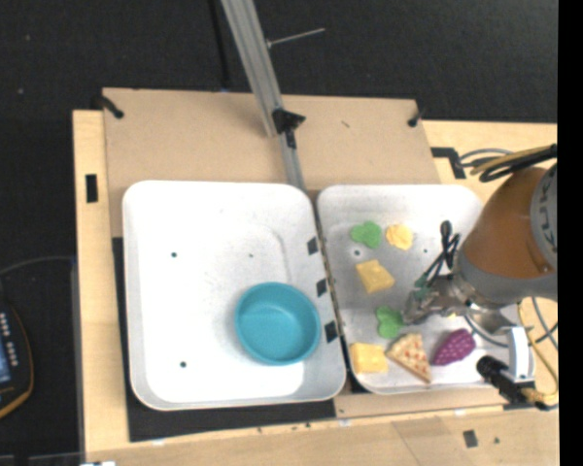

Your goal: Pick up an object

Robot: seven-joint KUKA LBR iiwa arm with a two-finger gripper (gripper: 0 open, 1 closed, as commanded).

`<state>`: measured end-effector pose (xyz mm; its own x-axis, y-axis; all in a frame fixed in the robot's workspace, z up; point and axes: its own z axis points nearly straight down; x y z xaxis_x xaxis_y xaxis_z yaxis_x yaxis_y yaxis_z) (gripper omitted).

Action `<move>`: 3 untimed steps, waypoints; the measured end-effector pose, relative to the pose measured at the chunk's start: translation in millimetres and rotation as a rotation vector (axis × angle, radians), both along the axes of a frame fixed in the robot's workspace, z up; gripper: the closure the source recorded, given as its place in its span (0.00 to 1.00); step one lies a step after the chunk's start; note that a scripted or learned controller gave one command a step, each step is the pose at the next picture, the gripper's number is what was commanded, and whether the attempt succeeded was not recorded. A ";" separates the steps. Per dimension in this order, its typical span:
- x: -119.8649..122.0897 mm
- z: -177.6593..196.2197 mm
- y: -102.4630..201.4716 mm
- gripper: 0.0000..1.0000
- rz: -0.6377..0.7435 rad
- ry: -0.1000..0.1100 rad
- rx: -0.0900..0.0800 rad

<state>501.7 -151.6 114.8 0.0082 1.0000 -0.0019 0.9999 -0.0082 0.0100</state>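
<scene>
Arm reaches in from right, end effector (423, 304) low over right bin (408, 202) beside green piece (389, 317); finger state unclear, no legible writing

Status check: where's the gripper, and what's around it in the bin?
Gripper low in right bin, over green piece. Pizza slice, purple grapes crowding close. Blue bowl in left bin.

bins (214, 212): smooth white plastic | bowl (275, 322): glossy blue plastic | bench (369, 139): matt wood-like board
</scene>
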 end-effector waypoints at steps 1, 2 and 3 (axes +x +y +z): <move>2.4 47.5 -10.5 1.00 0.003 0.003 -0.001; 2.5 91.2 -11.1 1.00 0.011 0.002 -0.001; 1.9 154.8 -16.6 1.00 0.011 0.000 -0.002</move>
<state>503.6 -168.2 269.6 -0.0031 1.0000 -0.0040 0.9999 0.0032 0.0098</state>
